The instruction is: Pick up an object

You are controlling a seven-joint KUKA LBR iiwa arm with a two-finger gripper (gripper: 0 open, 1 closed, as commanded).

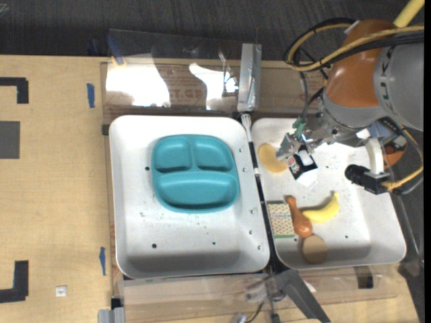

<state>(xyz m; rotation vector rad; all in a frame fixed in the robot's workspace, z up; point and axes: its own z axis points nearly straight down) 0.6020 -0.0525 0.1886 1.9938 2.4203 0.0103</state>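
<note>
Nearest you, in the right bin (387, 237), sits one brown round piece (314, 248) against the near wall. Just beyond it lie one patterned card (281, 219) by the left wall, one orange drumstick (298, 218) and one banana (322, 209), the last two touching. Across the divider, the left bin (128, 200) holds one teal tray (195, 172) with three compartments.

Farther back in the right bin, one pale yellow round piece (270, 159) lies by the left wall, and the gripper (298, 151) hangs just right of it. You cannot tell from this slant whether it is open or closed; nothing is seen held.

I judge the step to be the approach, with no pick made yet. Next you need a straight descent over one chosen object, likely that yellow piece, then a firm close and lift.

Count: two bins, six objects.
</note>
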